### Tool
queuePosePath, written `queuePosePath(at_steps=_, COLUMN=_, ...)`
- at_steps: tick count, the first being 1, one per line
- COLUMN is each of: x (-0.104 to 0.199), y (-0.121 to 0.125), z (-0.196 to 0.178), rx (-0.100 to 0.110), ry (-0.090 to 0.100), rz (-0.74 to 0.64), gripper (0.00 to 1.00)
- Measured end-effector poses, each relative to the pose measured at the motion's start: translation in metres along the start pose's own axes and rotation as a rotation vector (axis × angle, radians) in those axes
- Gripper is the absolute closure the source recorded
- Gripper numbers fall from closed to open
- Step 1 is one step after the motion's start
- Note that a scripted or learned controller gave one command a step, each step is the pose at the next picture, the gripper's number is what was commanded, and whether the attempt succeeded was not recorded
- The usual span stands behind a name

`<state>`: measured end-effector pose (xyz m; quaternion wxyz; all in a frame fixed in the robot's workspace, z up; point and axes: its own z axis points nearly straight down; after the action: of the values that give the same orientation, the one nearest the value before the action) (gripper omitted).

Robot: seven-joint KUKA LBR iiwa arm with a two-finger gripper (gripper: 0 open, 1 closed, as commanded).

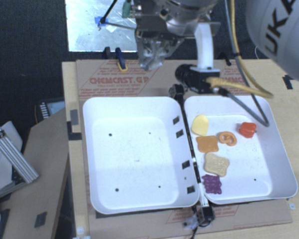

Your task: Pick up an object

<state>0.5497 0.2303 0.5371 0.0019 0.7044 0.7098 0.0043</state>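
Camera view is taken from above, and the gripper [150, 56] is seen raised behind the far rim of the left bin [96, 144], well apart from every object; nothing is held, and whether it is apart or together cannot be told. The candidates lie in the right bin [279, 169], clustered near the divider: a yellow piece [200, 124], an orange slab [207, 144], a pretzel-shaped ring [227, 138], a red piece [248, 129], a toast slice [216, 164] and a purple grape cluster [212, 184]. A clean approach is judged likeliest on the red piece, since it sits apart from its neighbours. The orange slab and ring are best avoided, being just beside each other. A straight descent should be made, centred on the piece, with room left for both sides before closing
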Motion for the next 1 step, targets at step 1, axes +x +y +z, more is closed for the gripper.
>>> queuePosePath(at_steps=1, x=0.0036, y=0.0462, z=0.0023, rx=0.004, ry=-0.003, rz=0.007, gripper=1.0)
